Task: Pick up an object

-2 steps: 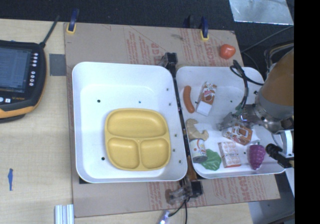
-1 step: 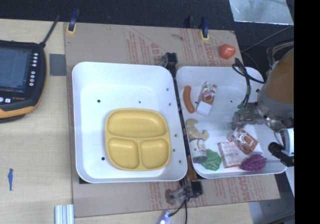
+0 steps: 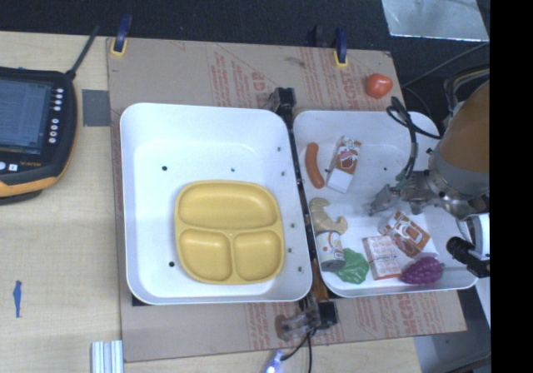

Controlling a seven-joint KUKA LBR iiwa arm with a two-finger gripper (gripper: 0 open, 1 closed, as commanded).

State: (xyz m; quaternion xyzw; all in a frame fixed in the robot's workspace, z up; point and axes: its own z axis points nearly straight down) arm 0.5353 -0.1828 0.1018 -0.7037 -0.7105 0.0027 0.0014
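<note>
Well, the left bin [image 3: 141, 196] lay far left of the gripper [image 3: 398, 195], bearing a yellow divided plate [image 3: 228, 230]. The right bin [image 3: 375, 131] (cluttered) sat under the gripper, whose state I cannot tell; a snack packet [image 3: 409, 234] lay just below it, purple grapes [image 3: 422, 270] lower still.

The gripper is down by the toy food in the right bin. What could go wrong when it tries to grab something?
1. The gripper sits low in the right bin, among closely packed toys. It might nudge the snack packet instead of catching it.
2. The purple grapes and the flat packet lie touching, so it may pinch both or neither.
3. Cables hang over the bin's rim and could possibly snag.
</note>
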